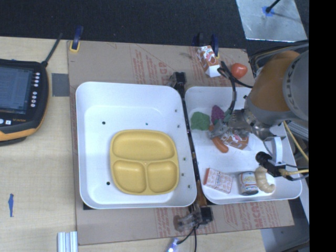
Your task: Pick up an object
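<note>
Grey claw [224,127]; tips perhaps hidden

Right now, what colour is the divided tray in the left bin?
Pale yellow divided tray, plain, seen in the camera view.

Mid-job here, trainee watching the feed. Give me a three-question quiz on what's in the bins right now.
1. True or false: the yellow tray lies in the right bin.
2. Which item sits nearest the right bin's front edge? A) broccoli B) can C) grapes
3. Fill in: the red tomato lies ______ the bins.

Key
1. False; it lies in the left bin.
2. B
3. outside, on the cardboard behind the right bin.
</note>
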{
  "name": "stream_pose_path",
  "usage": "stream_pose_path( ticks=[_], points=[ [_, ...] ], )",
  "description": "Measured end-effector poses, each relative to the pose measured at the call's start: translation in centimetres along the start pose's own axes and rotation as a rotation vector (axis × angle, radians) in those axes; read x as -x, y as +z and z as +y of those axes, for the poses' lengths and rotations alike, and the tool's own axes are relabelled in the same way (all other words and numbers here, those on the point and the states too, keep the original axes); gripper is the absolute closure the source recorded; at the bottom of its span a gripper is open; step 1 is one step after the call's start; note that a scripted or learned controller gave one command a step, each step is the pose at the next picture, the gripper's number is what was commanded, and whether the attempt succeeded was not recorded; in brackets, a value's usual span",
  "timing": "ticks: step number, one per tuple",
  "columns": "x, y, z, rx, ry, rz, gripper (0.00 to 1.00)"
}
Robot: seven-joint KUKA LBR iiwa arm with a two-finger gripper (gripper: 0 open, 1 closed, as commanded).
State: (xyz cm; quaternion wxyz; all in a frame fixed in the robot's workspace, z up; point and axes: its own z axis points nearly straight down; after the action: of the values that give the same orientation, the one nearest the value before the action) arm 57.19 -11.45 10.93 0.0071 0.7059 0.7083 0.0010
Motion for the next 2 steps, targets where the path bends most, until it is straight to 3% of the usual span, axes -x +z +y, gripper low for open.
stream_pose_path(
  ticks=[1,2],
  points=[
    [8.8,-5.8,8.0,-0.012,0.001,0.007,0.00],
    [-0.3,1.9,3.9,-0.017,-0.002,0.009,0.00]
  ],
)
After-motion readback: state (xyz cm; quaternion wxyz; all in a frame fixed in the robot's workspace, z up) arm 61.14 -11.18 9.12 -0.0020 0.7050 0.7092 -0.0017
